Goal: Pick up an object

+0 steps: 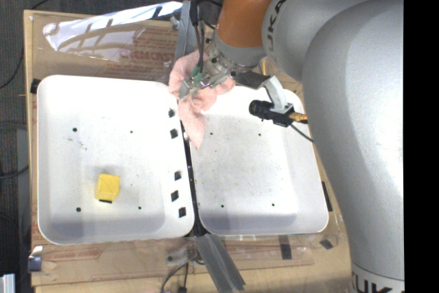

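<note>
dark carpet and loose cables surround the worktop, which carries the left bin and the right bin side by side. the fingers sit at the far end of the divide between the two bins, buried in a pink cloth, with folds bunched up around them and a tail hanging down below them over the right bin's rim. i cannot tell how far apart the fingers are, nor whether any cloth is truly pinched between them; the fabric hides the tips. the risk, as i judge it, is that a thin fold slips free on lifting, or the hanging tail drags on the bin rim and pulls the cloth out. a yellow block lies well apart from the fingers, down in the left bin's near corner.
</note>
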You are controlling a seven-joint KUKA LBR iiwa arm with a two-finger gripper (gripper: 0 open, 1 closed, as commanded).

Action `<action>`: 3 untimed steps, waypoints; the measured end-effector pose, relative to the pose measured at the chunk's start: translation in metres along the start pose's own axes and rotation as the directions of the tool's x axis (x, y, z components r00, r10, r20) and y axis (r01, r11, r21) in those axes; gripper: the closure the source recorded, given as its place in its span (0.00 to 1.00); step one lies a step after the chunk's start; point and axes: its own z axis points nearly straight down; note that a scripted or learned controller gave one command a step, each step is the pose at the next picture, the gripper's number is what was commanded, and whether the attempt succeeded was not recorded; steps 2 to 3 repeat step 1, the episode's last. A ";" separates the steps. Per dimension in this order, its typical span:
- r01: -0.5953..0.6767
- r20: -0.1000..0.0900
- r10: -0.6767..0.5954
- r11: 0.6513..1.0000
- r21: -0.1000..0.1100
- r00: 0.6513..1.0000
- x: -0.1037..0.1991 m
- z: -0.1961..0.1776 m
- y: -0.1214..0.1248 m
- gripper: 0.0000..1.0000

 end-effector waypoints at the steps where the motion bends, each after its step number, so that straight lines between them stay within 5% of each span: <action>1: -0.027 -0.001 0.027 1.000 0.001 1.000 0.036 -0.017 0.025 1.00; 3: -0.027 -0.001 0.027 1.000 0.001 1.000 0.036 -0.017 0.025 1.00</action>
